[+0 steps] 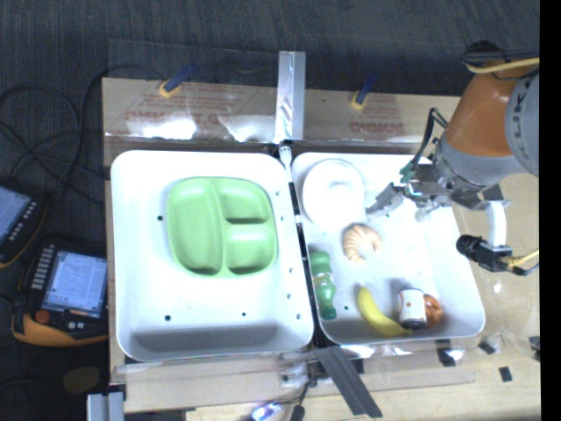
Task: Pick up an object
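The two-finger gripper point(405, 196) sits over the upper right part of the right white bin point(469, 301), reaching in from the right on the grey arm with the orange band point(487, 117). Fingers point left and slightly down in the view; nothing visible between them. Whether they are spread or closed: cannot tell from this angle.

Closest object is the tan croissant-shaped pastry toy point(359, 239), lying just below-left of the fingertips, near but apart from them. It is curved, long axis roughly vertical in the view, tips pointing down.

Other contents of the right bin:
- White round bowl or plate point(332, 189) in the upper left corner, left of the gripper, just above the croissant.
- Green plastic bottle point(323, 284) along the left wall, long axis vertical in view, lying flat.
- Yellow banana point(377, 312) near the bottom edge, long axis diagonal, running from upper left to lower right.
- Small white and orange-brown object point(418, 307) just right of the banana, touching or nearly touching its lower end; kind unclear.

The left white bin point(140, 323) holds a light green divided plate point(221, 224) with three compartments, sitting in the upper middle of the bin, well apart from the gripper.
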Controlling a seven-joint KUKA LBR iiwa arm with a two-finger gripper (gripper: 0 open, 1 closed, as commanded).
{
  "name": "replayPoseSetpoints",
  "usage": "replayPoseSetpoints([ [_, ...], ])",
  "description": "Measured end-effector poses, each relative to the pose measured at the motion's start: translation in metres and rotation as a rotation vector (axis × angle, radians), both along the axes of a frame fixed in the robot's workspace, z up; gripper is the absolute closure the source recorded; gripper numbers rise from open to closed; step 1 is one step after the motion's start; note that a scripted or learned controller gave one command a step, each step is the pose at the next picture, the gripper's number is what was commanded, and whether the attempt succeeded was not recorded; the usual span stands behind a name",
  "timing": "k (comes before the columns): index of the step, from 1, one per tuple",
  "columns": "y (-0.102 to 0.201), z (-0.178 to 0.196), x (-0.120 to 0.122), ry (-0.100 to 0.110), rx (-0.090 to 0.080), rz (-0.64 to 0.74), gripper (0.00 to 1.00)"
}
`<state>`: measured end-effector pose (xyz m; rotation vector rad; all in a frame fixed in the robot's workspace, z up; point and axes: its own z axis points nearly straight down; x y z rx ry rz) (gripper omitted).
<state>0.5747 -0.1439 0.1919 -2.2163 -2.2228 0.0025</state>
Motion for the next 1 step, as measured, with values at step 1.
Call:
replayPoseSetpoints([
  [1,-0.0165,-0.0808,0.0453,0.001,-0.003,-0.390,0.00],
])
